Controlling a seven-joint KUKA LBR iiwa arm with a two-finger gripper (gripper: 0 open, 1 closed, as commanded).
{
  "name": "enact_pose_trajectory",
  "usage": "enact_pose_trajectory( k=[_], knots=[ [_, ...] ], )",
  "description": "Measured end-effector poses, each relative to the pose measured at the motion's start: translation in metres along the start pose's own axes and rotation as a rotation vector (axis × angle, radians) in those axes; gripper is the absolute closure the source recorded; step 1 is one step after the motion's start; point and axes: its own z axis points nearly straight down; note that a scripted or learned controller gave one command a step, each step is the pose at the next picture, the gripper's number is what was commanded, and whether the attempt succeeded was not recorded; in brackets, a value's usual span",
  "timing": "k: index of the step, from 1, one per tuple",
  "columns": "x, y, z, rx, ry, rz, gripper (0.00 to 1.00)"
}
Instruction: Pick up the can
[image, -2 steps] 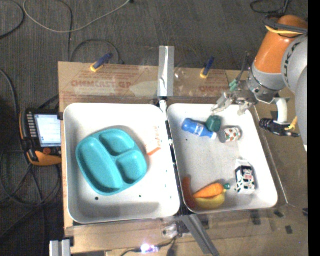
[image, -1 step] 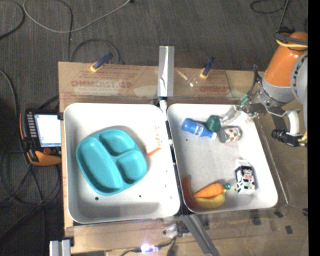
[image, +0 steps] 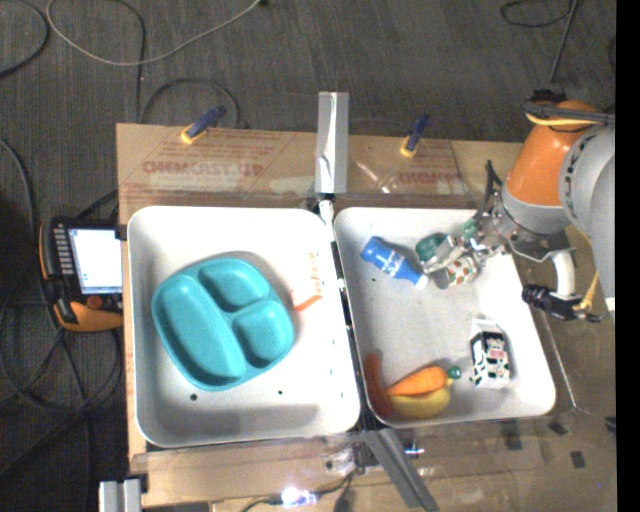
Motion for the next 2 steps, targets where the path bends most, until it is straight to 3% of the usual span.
enact_pose_trajectory(
  k=[1,2],
  knots=[
    [0.001,0.0,-0.009,0.0,0.0,-0.001,1.0],
    [0.056,-0.006,-0.101,0.008,-0.005,0.135,1.0]
  ],
)
